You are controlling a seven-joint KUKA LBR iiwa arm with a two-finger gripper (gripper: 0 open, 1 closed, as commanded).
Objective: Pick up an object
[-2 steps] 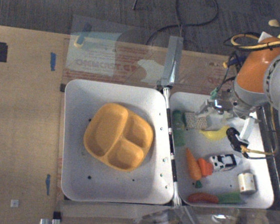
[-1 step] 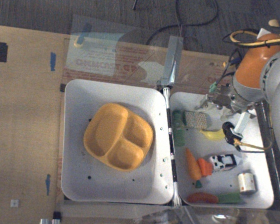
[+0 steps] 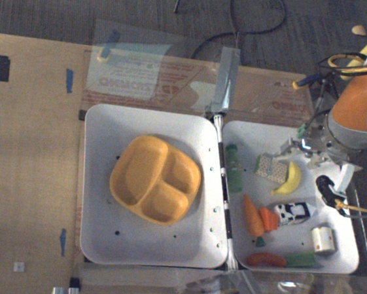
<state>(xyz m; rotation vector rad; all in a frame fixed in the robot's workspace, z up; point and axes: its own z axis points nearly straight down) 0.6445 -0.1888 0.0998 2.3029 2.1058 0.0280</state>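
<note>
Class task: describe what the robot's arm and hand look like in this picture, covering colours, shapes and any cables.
The arm is rounded, with a glossy orange band and grey casing. A yellow cable loops beside it. The hand is a small pale metal assembly with dark parts.

Crowded right bin, roomier left bin

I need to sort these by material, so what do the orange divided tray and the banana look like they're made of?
Orange divided tray: likely molded plastic, matte, uniform colour, rounded compartments. Banana: probably toy plastic, smooth even yellow, though too small to be sure.
</note>
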